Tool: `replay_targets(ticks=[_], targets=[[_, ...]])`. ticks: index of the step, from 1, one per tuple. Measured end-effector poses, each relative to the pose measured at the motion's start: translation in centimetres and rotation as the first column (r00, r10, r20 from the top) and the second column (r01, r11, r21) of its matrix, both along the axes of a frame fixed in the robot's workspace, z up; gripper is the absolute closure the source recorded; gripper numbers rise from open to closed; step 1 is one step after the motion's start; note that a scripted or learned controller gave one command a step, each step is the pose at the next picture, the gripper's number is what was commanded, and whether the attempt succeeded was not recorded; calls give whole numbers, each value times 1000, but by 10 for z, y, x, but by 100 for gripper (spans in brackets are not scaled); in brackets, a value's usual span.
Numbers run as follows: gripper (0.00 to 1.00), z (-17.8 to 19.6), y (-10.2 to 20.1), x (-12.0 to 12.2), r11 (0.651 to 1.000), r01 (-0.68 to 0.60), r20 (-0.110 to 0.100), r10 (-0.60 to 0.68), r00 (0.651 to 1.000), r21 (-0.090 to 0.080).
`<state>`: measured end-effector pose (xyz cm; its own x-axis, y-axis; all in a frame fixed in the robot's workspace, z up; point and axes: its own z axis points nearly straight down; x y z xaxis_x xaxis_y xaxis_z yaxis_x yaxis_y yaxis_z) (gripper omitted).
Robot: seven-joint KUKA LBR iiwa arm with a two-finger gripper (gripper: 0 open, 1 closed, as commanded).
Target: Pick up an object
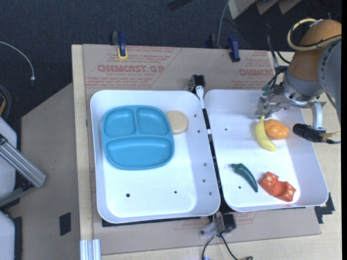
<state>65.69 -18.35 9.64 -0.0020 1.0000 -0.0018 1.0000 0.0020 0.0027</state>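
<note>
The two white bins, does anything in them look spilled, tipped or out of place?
Nothing stands out. The blue divided plate lies flat in the left bin with a pale round piece at its corner. The banana, orange piece, green pepper and red piece lie in the right bin.

Single fixed camera, mounted above the bench, looks down obliquely toward 12 o'clock, framing both bins (pixel 108 161) whole.

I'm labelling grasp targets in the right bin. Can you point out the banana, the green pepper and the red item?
banana (pixel 264 136): camera view, middle of its yellow curve.
green pepper (pixel 246 176): camera view, mid-body.
red item (pixel 277 186): camera view, centre of its top.
</note>
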Motion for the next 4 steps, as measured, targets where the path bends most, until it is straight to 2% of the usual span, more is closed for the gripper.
replay_targets(ticks=[1, 2, 3, 4], targets=[[100, 46, 2, -5, 1000, 2, 4, -2, 1000, 0], [100, 92, -3, 1, 1000, 1, 5, -1, 1000, -1], [100, 110, -3, 2, 1000, 1, 2, -1, 1000, 0], [100, 107, 45, -18, 1000, -2, -5, 2, 1000, 4]])
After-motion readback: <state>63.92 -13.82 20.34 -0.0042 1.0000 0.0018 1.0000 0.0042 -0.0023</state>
